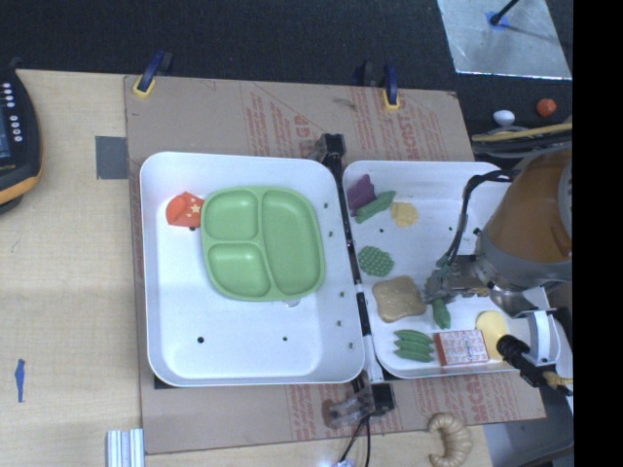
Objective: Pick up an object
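Observation:
The right bin (438, 175) holds several toy foods: a purple piece (361, 193), a long green piece (376, 205), a yellow piece (403, 213), a dotted green piece (376, 259), a tan bread slice (397, 298), a green pea pod (413, 344), a red-and-white box (459, 347) and a yellow fruit (492, 325). My gripper (443, 288) is low in this bin, just right of the bread slice. A small dark green piece (442, 312) lies directly below it. The wrist hides how the gripper stands.
The left bin (156, 261) carries a green divided plate (263, 241) and a red toy (182, 209) by its left rim. A tan curled object (451, 438) lies on the bench in front of the right bin. A black controller (15, 134) sits far left.

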Motion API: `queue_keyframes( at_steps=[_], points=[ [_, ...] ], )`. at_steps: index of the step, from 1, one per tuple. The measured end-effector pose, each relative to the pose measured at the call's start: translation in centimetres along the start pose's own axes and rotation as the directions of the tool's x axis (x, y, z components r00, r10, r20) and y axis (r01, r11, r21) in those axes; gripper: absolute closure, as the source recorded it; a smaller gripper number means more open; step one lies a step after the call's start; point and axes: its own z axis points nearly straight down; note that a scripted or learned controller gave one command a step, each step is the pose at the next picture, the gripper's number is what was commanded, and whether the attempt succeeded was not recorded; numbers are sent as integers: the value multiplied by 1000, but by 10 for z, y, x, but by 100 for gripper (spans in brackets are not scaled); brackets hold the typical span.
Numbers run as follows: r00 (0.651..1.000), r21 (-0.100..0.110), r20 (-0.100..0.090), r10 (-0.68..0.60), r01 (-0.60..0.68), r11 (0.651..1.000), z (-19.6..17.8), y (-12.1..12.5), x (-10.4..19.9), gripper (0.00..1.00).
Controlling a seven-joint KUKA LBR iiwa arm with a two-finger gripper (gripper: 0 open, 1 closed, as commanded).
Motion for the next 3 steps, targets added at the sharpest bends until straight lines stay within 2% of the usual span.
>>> queue_keyframes(
  at_steps=[1,2,3],
  points=[
    [1000,5,0,0,0,1000,-42,-22,19,100],
    [1000,3,-3,-1,1,1000,-89,0,52,100],
    [1000,1,-4,-4,4,1000,-124,59,111,100]
  ],
)
